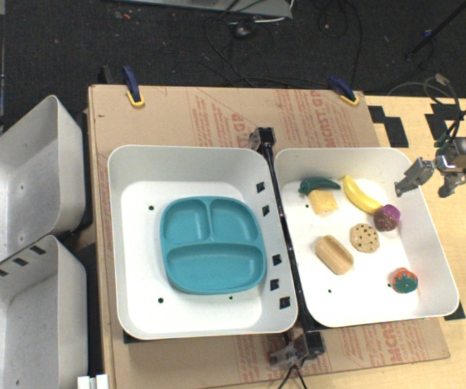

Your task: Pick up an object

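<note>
jaws (432, 179) open over R bin (435, 241) rim, banana (361, 194) nearby

Dark speckled floor (46, 47), loose cables (338, 6), brown bench board (216, 116)

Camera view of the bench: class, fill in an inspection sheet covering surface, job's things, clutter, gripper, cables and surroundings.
Surface: cardboard sheet under two white bins side by side.
Job's things: right bin holds a banana, purple ball, cookie, tan bread roll, yellow block with a dark green piece beside it, and a red-green ball.
Clutter: teal divided plate in the left bin.
Gripper: gripper open, holding nothing, at the right bin's far right rim.
Cables: black leads on the floor.
Surroundings: spare grey bins at left.
</note>
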